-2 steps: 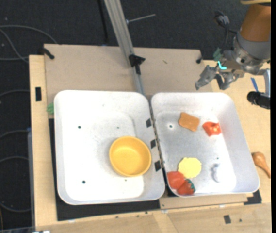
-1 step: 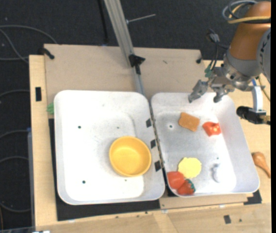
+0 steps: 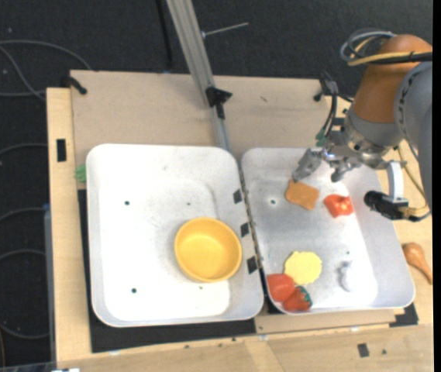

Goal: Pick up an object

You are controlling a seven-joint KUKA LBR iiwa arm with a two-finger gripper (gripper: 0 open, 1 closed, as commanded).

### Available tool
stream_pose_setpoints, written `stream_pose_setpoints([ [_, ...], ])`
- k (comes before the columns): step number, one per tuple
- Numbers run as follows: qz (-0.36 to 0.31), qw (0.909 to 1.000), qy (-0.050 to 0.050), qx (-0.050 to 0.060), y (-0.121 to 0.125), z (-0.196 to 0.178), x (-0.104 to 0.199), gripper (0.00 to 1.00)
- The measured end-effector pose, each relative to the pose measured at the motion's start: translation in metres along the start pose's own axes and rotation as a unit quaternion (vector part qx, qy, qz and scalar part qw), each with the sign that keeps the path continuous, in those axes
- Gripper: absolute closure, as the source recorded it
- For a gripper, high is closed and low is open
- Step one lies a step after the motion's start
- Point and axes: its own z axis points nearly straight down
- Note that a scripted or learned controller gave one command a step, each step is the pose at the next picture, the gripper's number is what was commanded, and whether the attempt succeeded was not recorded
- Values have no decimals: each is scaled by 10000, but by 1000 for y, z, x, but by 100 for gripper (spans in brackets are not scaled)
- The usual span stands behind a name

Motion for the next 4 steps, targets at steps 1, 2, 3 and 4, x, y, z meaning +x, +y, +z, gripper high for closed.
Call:
stream_pose_setpoints([
  [1, 4, 10000, -4, -14, -1, 52, -2, 0],
  [2, 11, 10000, 2, -49, 1, 37, -2, 100],
  [3, -8, 10000, 17, -59, -1, -8, -7, 100],
  [4, -24, 10000, 17, -63, -3, -54, -3, 100],
])
